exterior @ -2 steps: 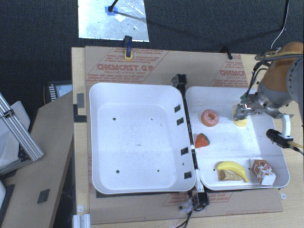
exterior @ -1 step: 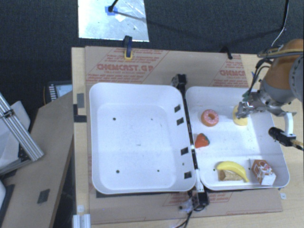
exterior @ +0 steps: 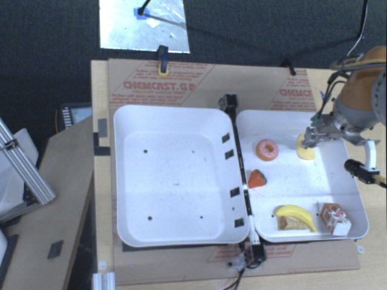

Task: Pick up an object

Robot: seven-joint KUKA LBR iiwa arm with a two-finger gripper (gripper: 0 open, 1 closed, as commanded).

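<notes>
The arm is reaching in from the right over the right bin (exterior: 344,180), with its orange band sitting at the far right edge of the scene. Its gripper (exterior: 309,139) is hanging low over a small yellow piece (exterior: 306,151) lying in the far part of that bin, right at or touching its top; whether the tool is spread or pressed together cannot be told from this angle, and nothing is showing clearly pinched in it. Just left of the yellow piece, a pink doughnut (exterior: 266,150) is lying flat on the bin floor. Nearer and a little left, a red strawberry (exterior: 257,179) is resting close to the divider between the bins. Along the near wall, a banana (exterior: 296,214) is lying across a slice of bread (exterior: 291,223), and a small red and white box (exterior: 335,218) is sitting in the near right corner. The left bin (exterior: 175,174) is lying beside it, touching along the middle.
</notes>
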